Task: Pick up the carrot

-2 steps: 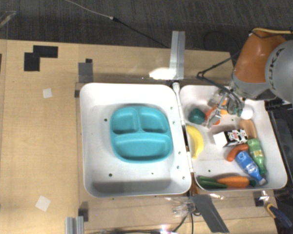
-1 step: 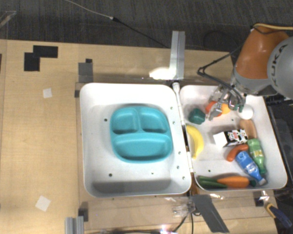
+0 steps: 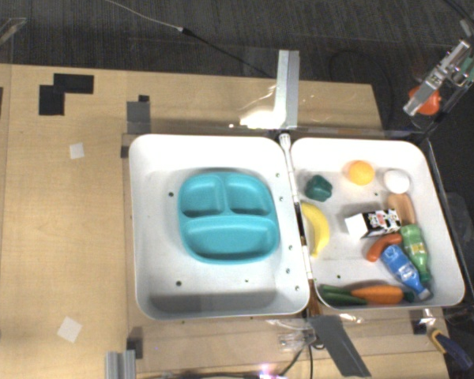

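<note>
While parked beyond the right bin point(image 3: 426, 160), tool point(image 3: 446, 73) opening unreadable, touching nothing; carrot point(image 3: 377, 294) lies inside

No text, brand, number or sign could be read anywhere. The small black-and-white box point(image 3: 377, 223) in the right bin point(image 3: 434, 181) carried printed markings with a touch of red, too blurred to make out. The blue bottle point(image 3: 402, 268) and the green bottle point(image 3: 414, 245) beside it bore labels whose print was likewise too small to tell.
</note>
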{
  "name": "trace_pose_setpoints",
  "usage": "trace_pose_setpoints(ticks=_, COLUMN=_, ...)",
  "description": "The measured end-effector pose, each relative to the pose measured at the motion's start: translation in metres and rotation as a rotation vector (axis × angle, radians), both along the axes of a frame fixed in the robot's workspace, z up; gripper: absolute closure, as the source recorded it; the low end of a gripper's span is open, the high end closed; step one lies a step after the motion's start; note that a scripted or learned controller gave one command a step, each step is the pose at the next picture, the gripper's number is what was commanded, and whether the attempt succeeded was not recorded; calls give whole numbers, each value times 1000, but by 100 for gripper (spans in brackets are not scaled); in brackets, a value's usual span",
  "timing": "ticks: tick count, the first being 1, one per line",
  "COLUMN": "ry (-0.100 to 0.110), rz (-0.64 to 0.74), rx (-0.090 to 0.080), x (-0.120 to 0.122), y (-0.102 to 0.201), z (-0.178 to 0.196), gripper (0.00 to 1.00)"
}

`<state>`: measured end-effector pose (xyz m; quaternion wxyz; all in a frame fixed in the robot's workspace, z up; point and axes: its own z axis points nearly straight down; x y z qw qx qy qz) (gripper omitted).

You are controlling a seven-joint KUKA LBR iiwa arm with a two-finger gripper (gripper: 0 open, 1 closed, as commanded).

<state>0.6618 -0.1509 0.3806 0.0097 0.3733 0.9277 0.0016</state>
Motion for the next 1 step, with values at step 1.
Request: trace_pose_setpoints(ticks=1, ry=7, rz=1, rx=2, x=0, y=1, z=-4, gripper=0)
